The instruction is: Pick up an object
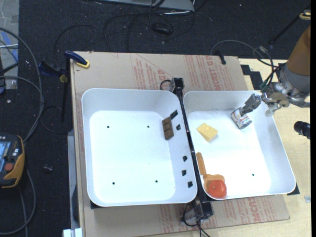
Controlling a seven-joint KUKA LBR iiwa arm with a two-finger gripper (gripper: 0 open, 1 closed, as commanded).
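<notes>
Two shallow white bins sat side by side on the worktop, the left bin and the right bin. The arm entered from 3 o'clock, and its gripper hung over the right bin's 12 o'clock portion, near the back wall. Whether its jaws stood wide or narrow could not be told, and nothing was visibly held between them. Candidate objects in the right bin were a yellow block, lying just beside the gripper toward 8 o'clock, and a red ball with an orange strip, both against the dividing wall at about 7 o'clock. A brown bar lay in the left bin at its 3 o'clock edge. The step in hand was judged to be the approach, before any grasp. The next move would call for choosing a target, most plausibly the yellow block as the nearest, centring the jaws over it, descending to the bin floor and closing squarely, since an off-centre close could push the block aside.
</notes>
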